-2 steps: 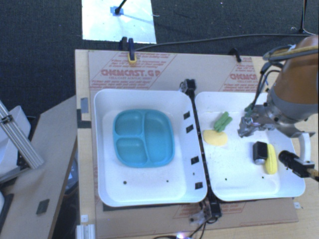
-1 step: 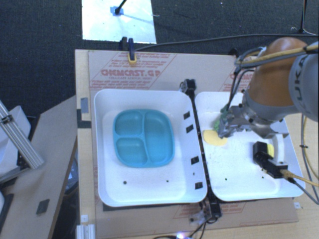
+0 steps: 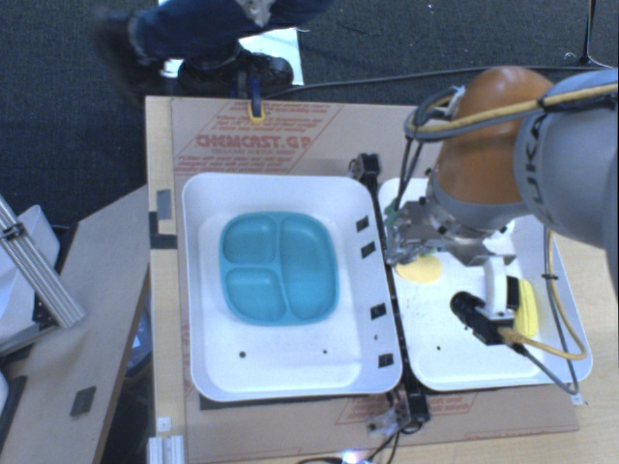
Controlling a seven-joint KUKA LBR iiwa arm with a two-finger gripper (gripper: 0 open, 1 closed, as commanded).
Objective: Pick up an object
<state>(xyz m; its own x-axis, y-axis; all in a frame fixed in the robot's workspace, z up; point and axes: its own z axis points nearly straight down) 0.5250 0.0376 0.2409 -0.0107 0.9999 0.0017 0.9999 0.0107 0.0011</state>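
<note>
Now, left side of table (image 3: pixel 290 129): the surface is brown board with red print and carries two white bins side by side, their inner walls touching.

Left bin (image 3: pixel 208 356): holds one blue divided plate (image 3: pixel 280 267) with three compartments. It lies flat, roughly centred, slightly toward the bin's far end.

Right bin (image 3: pixel 445 373): holds the pale yellow piece (image 3: pixel 422 272). It is small, flat-looking, rounded in outline, and of soft matte colour. It lies on the bin floor near the bin's left wall, about midway along its length. Its upper edge is covered by the claw hardware, so the full shape is not readable.

Claw (image 3: pixel 398 245): low inside the right bin, close against the dividing wall, directly above and just left of the yellow piece. Cannot tell whether it is spread or pressed together, since the wrist body hides the tip. Nothing is seen gripped, and contact with the piece cannot be confirmed.

Arm (image 3: pixel 571 153): enters from the right and bends down steeply over the right bin, its orange band (image 3: pixel 484 148) uppermost and the grey link behind it.
</note>
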